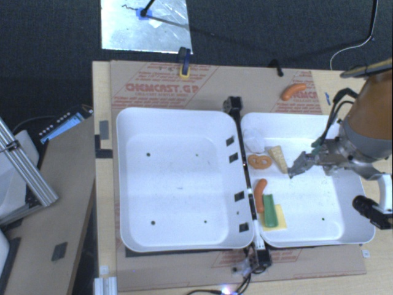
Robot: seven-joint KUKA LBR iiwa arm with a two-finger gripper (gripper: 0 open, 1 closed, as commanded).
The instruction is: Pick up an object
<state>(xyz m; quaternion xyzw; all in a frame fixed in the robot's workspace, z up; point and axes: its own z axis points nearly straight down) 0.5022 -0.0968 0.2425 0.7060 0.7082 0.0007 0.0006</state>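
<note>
Camera view shows the robot arm (368,118) coming in from the right side of the frame, with its tool (297,166) hanging over the right bin (319,226). I cannot tell if the tool is open or closed, because it looks small and dark from up here. Nothing can be seen gripped by it. It seems the reaching step is going on, and the grab is not done yet. The closest things to the tool are a pale wedge (279,158) like a slice of cheese or bread, just to its left, and a small brown pretzel (260,161) a bit further left, near the wall between the bins. Lower down in the same bin lie an orange carrot-like stick (260,188), a green stick (269,203) and a flat yellow piece (280,217) touching the green one. The next move probably calls for the tool to slide a little left, go down over the pale wedge, and squeeze its sides. The wedge looks light in colour, thin and flat, so it may be tricky to catch. The left bin (178,177) sits in the middle of the frame. One more orange toy, like a little sausage (293,91), lies on the counter (202,82) above the right bin, in the upper right.
</note>
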